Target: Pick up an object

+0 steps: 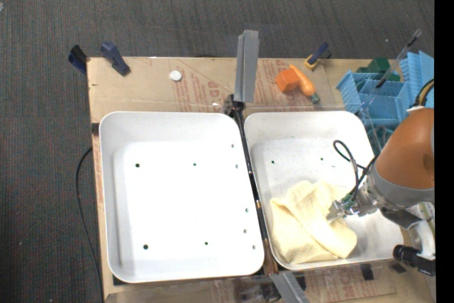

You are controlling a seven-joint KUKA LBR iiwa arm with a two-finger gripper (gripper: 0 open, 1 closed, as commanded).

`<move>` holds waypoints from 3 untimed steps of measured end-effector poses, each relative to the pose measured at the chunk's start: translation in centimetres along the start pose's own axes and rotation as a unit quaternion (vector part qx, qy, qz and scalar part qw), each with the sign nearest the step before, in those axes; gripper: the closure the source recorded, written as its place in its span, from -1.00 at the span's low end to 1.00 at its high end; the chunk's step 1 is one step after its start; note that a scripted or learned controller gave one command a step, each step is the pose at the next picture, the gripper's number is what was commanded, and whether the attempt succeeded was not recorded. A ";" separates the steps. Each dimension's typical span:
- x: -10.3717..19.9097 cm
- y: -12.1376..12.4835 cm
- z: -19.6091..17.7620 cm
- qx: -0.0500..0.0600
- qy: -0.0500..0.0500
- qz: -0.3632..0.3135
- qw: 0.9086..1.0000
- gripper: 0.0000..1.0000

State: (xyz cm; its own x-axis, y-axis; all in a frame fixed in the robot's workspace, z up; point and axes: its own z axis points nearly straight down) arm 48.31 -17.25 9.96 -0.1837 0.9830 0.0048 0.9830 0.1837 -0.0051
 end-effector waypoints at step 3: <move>-4.8 4.1 -11.2 -0.001 -0.001 -0.080 0.997 -1.00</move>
State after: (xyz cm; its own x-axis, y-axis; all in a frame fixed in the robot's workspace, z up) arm 53.27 -21.29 21.13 -0.3377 0.9413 0.0027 0.9413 0.3377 -0.0027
